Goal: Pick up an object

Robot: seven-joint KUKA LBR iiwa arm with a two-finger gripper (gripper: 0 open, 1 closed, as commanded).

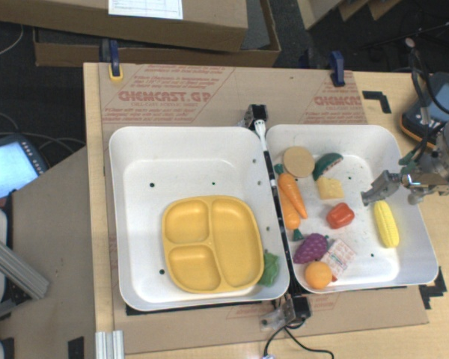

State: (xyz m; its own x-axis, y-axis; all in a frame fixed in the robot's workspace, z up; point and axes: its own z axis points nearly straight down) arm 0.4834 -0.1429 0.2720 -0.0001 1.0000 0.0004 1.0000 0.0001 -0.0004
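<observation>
A yellow three-compartment plastic tray [211, 244] sits in the left shallow white bin [135, 163] on the cardboard-covered counter [172, 92], a scrap of green leafy toy [270, 268] tucked against the tray's right edge. Across the divide, the right shallow white bin [359, 137] holds the candidates for a pick: an orange plastic carrot [291, 197] along its left wall, a round tan disc [299, 161] above it, a purple toy grape bunch [311, 247] and a small orange ball [318, 275] near the front, a printed packet [338, 254] just beside them, a pale yellow wedge [330, 188] under a dark green piece [328, 162], and a red toy pepper [340, 215] mid-bin. Farthest right lies a yellow toy corn cob [387, 224].

The grey claw [380, 188] hangs over the bin's right half, just above the corn cob's upper end, with nothing seen in its grip; whether it is spread or closed cannot be told from here. The arm enters low from the right edge, wrist roughly level.

The cob looks the likeliest target. A clean pick would call for centring over its middle, closing across its narrow width, and staying clear of the bin wall nearby.
</observation>
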